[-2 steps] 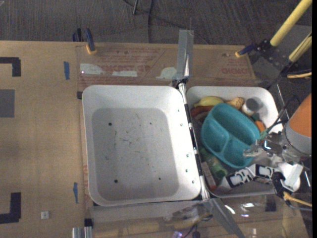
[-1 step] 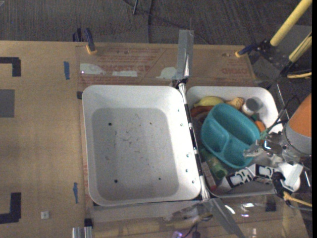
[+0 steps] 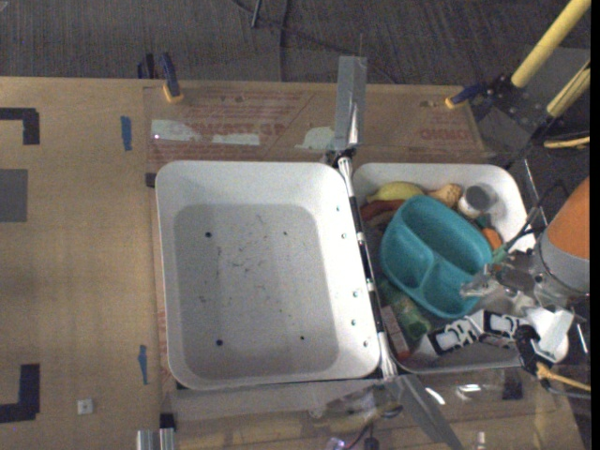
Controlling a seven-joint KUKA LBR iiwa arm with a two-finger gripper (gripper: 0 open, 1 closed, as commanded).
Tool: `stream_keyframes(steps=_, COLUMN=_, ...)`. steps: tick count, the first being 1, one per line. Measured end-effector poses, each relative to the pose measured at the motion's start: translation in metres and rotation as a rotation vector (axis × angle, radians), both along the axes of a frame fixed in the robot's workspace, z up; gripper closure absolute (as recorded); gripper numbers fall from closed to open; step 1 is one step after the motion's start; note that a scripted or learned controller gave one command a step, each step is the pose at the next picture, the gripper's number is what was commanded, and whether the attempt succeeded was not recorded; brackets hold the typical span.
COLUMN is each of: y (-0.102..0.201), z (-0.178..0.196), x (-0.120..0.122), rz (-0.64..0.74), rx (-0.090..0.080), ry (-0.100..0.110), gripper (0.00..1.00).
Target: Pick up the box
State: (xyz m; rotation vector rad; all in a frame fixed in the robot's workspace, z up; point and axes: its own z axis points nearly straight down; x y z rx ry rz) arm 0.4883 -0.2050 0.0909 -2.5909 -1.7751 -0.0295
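- In the right bin (image 3: pixel 514 184), near edge: your box (image 3: pixel 457 336), white with black print, lies flat just below the teal plate.
- The teal divided plate (image 3: pixel 427 251) is tilted and takes up the middle of that bin. Its near rim looks to overlap the box's upper edge, but you can't tell if they touch.
- The gripper (image 3: pixel 486 284) sits at the plate's right near rim, just above the box. It is metal and blurred, so you can't tell if it's apart or closed, and nothing is visibly held.
- The arm (image 3: pixel 574 228) comes in over the bin's right edge, orange band showing.
- At the far edge of the right bin there's a banana (image 3: pixel 396 192) towards the left corner and a small grey cup (image 3: pixel 479 198) towards the right corner.
- More small items are wedged under the plate along the left wall, too hidden for you to name.
- The left bin (image 3: pixel 178 186) touches the right bin along the shared wall, with dark specks on its floor.
- Both bins rest on the wooden bench (image 3: pixel 75 251).
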Motion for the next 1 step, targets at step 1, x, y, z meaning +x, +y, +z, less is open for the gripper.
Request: stream_keyframes(steps=1, y=0.0, z=0.0, x=0.0, rz=0.0, rx=0.0, ry=0.0, gripper=0.0)
